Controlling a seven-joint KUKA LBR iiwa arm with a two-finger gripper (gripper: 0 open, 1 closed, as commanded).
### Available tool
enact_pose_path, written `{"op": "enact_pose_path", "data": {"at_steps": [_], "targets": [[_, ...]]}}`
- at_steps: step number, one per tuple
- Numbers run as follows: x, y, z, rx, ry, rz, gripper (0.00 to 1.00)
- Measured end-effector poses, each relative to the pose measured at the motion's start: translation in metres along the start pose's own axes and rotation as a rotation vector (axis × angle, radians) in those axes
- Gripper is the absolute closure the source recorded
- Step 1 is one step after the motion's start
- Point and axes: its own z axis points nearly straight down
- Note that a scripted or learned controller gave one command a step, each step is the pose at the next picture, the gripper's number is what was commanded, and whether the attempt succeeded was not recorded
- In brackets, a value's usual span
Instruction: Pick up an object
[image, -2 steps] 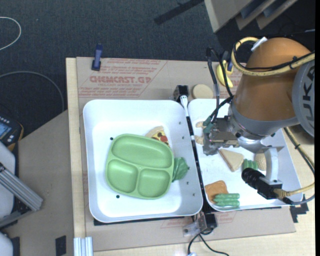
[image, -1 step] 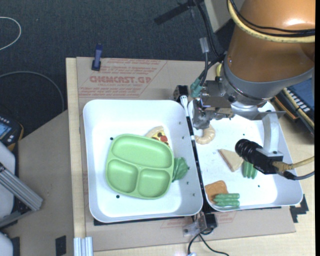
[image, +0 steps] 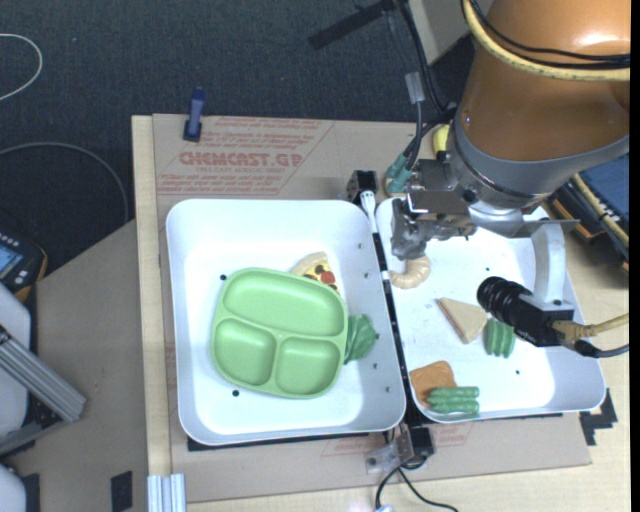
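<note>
Dark blue-grey carpeted floor (image: 200, 50) fills the upper frame; a brown cardboard sheet with red print (image: 250, 150) covers the pale wooden bench (image: 100, 330).

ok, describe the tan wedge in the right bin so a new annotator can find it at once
Take the right bin, the one the arm reaches over. Near its middle lies the wedge, a flat tan triangle, left of the green piece and below the pale curled item under the hand. Nothing else in that bin has straight edges and a point.
</note>
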Motion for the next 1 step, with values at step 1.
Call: {"op": "enact_pose_path", "data": {"at_steps": [1], "targets": [[0.0199, 0.0204, 0.0434, 0.011, -0.001, -0.001, 1.00]]}}
